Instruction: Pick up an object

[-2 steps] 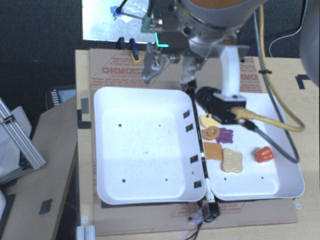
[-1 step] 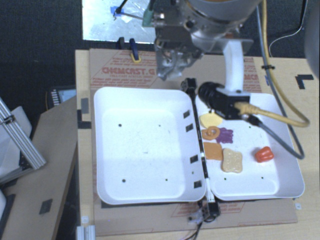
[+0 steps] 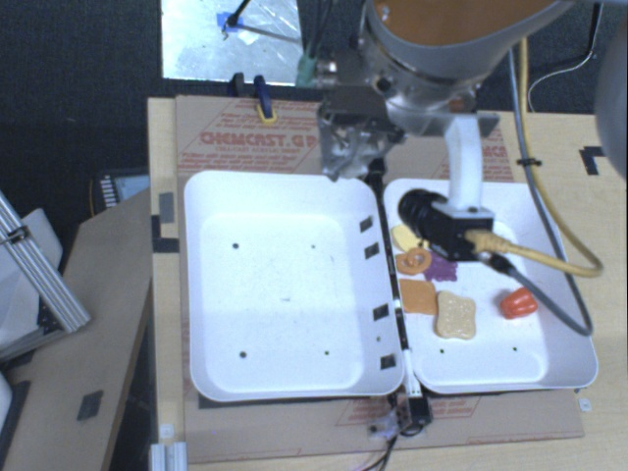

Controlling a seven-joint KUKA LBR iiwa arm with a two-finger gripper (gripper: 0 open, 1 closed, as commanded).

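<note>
Arm hangs over the top of the bins, objects below it in the right bin

The gripper (image 3: pixel 345 160) sits above the far rim where the left bin (image 3: pixel 211 292) meets the right bin (image 3: pixel 559 356); whether it is released or clenched cannot be told. The pickable things cluster in the right bin, toward the camera and rightward from it: a toast slice (image 3: pixel 455 315), an orange square (image 3: pixel 419 297), a purple piece (image 3: pixel 441 269), a small ring (image 3: pixel 414 260) and, farthest right, a red-orange pepper (image 3: pixel 518 303)
</note>
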